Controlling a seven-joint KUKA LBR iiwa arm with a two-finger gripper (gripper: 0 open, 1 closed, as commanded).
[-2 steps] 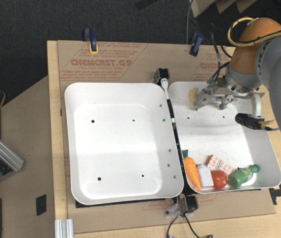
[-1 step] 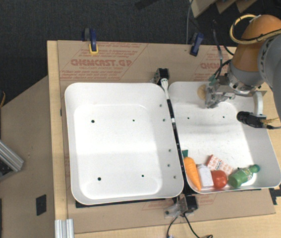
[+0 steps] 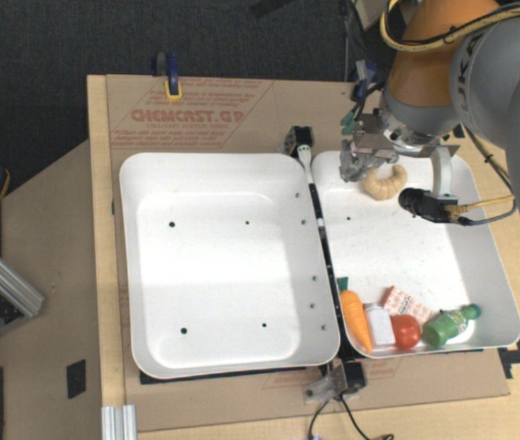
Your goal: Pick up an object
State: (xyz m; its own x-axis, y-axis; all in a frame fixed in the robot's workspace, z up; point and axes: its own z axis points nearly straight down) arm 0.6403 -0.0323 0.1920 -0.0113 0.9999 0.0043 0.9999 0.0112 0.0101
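Presently, the arm (image 3: 480,53), the largest item in view, reaches in over the far end of the right bin (image 3: 489,273), taken as the landmark for this report. The left bin (image 3: 149,246) lies directly beside it, the two touching along a shared edge.

Inside the right bin, at its far end, the gripper (image 3: 362,165) hangs low. Whether it is spread or closed cannot be determined; nothing is confirmed as held. Touching or just beside it, toward the bin's right wall and slightly nearer the camera, lies a pale ring-shaped object (image 3: 383,183), apparently a small pastry. Being curved, it has no clear pointing direction; its longer spread runs roughly across the bin.

At the near end of the right bin, well apart from the gripper, sit a carrot (image 3: 355,319), a white carton (image 3: 381,324), a red tomato-like item (image 3: 406,332) and a green bottle (image 3: 448,324).

Judgement: the ring is the nearest candidate; a successful pick would require shifting toward the right wall to centre over it.
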